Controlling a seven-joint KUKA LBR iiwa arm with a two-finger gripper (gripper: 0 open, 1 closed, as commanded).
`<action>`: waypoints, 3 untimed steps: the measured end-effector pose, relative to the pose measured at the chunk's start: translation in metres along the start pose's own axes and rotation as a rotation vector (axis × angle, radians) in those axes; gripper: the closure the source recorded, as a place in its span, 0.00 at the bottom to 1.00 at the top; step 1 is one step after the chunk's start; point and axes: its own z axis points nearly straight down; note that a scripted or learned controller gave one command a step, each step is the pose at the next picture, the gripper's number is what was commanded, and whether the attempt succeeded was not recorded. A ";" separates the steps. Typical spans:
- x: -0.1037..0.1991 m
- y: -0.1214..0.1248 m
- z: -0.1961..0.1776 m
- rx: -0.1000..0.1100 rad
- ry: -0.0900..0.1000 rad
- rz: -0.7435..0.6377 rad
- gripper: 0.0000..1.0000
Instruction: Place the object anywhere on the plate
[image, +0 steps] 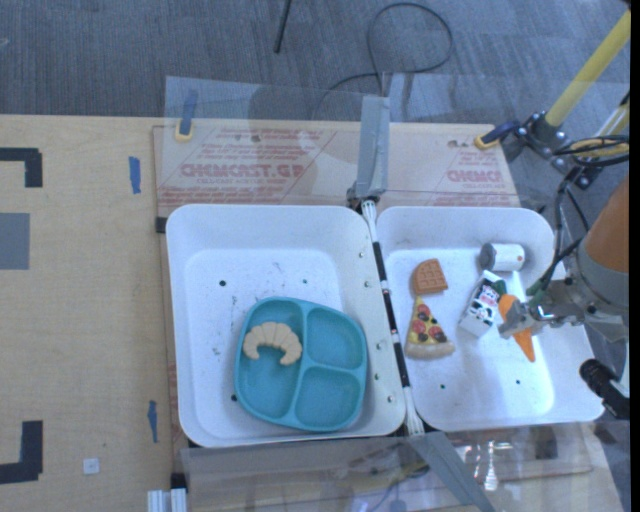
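A teal divided plate (325, 385) lies in the left bin, with a tan croissant (272, 341) in its upper left compartment. In the right bin an orange carrot (527, 346) lies near the right wall. My gripper (521, 320) is right over the carrot's middle and hides that part of it. The carrot's ends stick out above and below the gripper. Left of the carrot stands a small white milk carton (481, 307).
The right bin (470, 400) also holds a pizza slice (427, 328), a brown waffle (429, 277) and a small grey-and-white can (503, 257). The left bin (200, 300) has bare floor around the plate. Cables and a yellow pole stand at the far right.
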 end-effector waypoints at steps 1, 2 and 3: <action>0.069 0.014 -0.001 0.003 0.001 0.056 1.00; 0.155 -0.005 -0.001 0.005 0.002 -0.244 1.00; 0.227 0.013 -0.010 0.002 0.000 -0.208 1.00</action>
